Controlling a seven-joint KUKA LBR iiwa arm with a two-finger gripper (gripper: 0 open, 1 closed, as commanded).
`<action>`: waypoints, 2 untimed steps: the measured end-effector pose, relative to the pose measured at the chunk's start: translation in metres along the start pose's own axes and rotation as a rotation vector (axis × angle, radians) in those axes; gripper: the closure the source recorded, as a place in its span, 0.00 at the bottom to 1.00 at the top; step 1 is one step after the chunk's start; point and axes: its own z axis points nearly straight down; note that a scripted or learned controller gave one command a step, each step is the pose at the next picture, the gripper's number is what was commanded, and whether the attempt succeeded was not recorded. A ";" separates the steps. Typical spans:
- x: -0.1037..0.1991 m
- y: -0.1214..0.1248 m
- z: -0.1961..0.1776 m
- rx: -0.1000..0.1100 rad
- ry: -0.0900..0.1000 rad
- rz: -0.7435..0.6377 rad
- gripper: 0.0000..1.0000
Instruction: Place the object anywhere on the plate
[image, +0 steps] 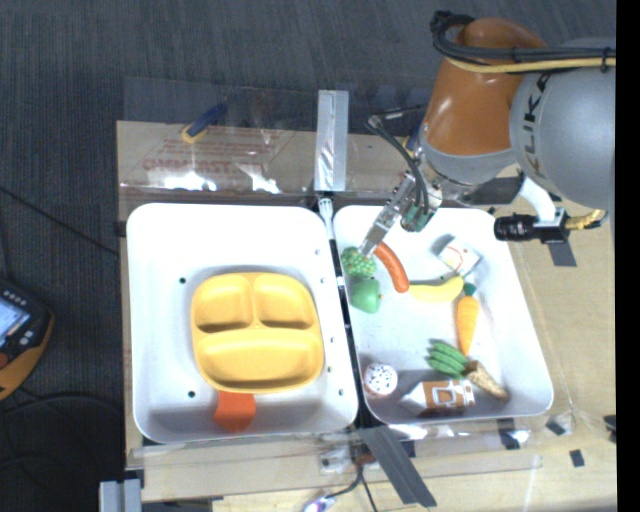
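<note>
Hanging over the broccoli (357, 263) — fingers (372, 240) just above it, spread unclear.

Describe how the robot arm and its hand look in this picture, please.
The arm is bulky and rounded, grey, with black letters on its shell and a wide orange band above the wrist. Black cables loop over the orange part. The hand is slim and metallic, with a small green part near its base.

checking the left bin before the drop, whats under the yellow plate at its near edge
An orange flat piece sticks out from under the yellow three-compartment plastic plate, lying on the left white bin floor. How far it runs beneath is covered by the plate, so what it is cannot be told.
</note>
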 end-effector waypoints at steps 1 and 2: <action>0.064 0.031 0.027 -0.003 0.004 -0.070 1.00; 0.119 0.081 0.026 -0.004 0.004 -0.099 1.00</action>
